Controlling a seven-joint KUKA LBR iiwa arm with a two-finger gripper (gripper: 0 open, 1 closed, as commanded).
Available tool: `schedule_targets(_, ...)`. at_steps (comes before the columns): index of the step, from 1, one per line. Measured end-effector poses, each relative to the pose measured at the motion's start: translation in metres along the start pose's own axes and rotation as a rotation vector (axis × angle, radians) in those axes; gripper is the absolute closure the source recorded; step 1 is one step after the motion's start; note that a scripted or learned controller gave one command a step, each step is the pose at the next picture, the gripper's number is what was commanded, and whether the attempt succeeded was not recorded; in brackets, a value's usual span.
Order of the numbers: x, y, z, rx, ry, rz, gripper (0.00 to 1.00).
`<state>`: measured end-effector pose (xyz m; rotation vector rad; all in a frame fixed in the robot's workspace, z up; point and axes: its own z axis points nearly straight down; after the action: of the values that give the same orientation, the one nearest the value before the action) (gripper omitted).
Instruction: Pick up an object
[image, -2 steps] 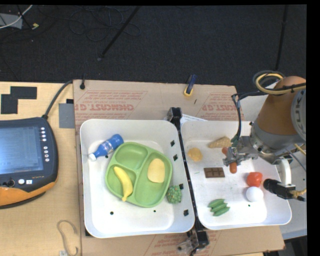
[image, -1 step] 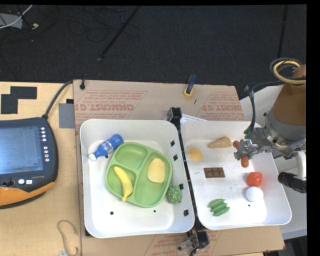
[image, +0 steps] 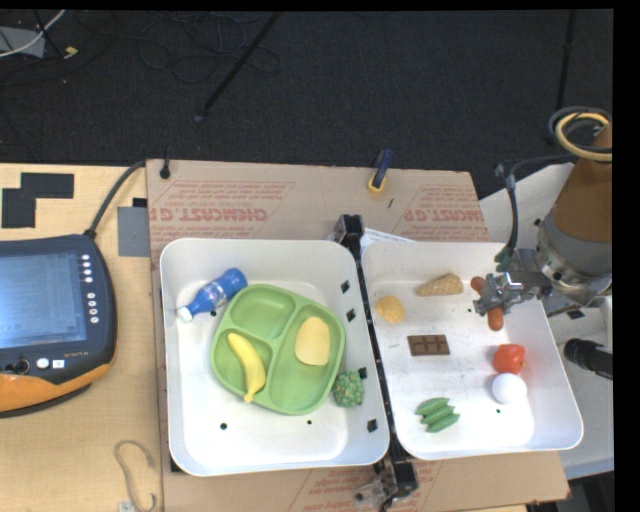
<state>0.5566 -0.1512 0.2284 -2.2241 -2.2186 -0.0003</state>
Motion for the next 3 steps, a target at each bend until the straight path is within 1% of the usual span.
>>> schedule_targets(1, 0.049, 0.012, -0.009, 0.001, 0.002, -0.007, 1.0)
schedule_targets(2, 0.106, 0.023, -0.014, 0.002, 0.002, -0.008, 1.0)
schedule_targets(3, 0.157, 0.035, 0.003, 0.005, 0.001, -0.007, 1.0)
